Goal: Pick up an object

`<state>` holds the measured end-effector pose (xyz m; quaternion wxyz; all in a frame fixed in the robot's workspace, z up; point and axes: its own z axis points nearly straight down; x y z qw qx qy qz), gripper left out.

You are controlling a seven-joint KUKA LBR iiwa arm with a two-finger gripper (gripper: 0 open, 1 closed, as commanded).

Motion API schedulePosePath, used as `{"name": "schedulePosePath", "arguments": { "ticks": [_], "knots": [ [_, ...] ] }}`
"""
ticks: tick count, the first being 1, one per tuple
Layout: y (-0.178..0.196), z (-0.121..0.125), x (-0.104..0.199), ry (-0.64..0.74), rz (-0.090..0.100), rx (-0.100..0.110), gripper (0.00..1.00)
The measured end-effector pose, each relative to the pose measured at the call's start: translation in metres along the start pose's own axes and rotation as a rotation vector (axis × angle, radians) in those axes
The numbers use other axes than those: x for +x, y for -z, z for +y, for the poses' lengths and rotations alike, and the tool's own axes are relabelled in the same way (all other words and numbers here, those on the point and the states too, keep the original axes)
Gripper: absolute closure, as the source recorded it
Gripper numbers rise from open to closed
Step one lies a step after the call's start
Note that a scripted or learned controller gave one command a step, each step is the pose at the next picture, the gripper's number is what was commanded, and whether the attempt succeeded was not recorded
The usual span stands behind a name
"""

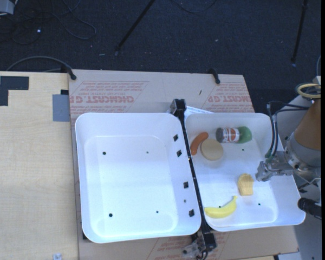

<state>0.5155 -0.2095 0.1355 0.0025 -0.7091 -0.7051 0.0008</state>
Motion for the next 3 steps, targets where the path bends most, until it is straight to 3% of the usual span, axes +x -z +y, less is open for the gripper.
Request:
{"name": "schedulePosePath", "arguments": {
  "ticks": [1,2,3],
  "knots": [
    [-0.05,0.046,0.024,0.009,-0.002,-0.004,1.0],
    [-0.047,0.045,0.023,0.006,-0.002,-0.004,0.0],
    [-0.049,-0.04,0.063,0.005,0.001,0.002,0.0]
  ]
}}
